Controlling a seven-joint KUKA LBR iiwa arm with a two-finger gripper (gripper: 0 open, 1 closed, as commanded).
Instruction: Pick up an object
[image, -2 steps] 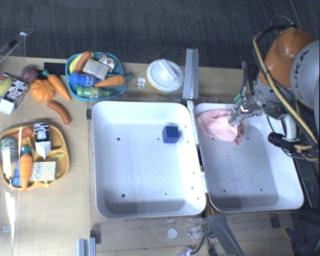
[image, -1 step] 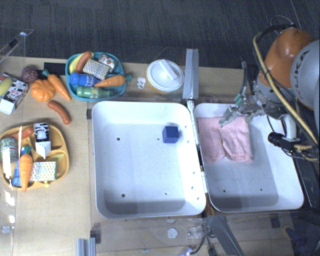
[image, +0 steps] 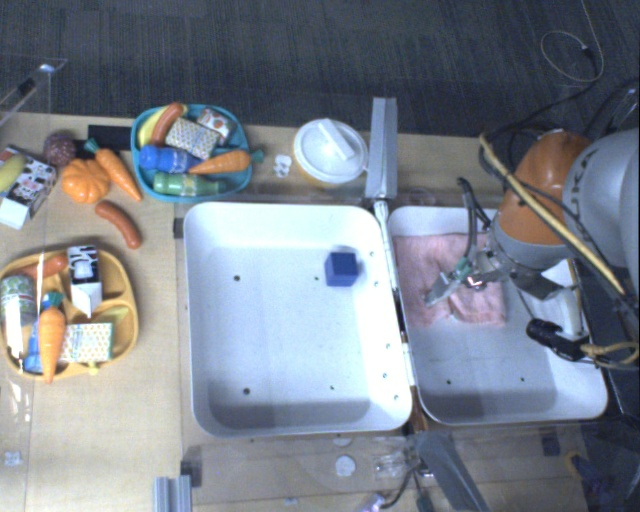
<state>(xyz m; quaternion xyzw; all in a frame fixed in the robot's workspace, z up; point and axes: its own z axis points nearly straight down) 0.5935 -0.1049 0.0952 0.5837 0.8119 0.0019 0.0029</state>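
Far left on bench: yellow tray (image: 122, 318) with toy food; above it, loose orange toy pumpkin (image: 82, 181). Blue bowl (image: 240, 176) of toy vegetables; white lidded cup (image: 331, 150) further right. Left bin (image: 280, 380): blue cube (image: 342, 268), upper right area, alone. Right bin (image: 520, 395): pink cloth (image: 450, 275), crumpled, upper half. Gripper (image: 452, 283) over cloth, fingers spread, tips at cloth surface; nothing visibly pinched between them.

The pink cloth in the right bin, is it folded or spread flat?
Spread, mostly flat: the pink cloth covers the upper left floor of the right bin as one rumpled sheet. The gripper partly hides its middle.
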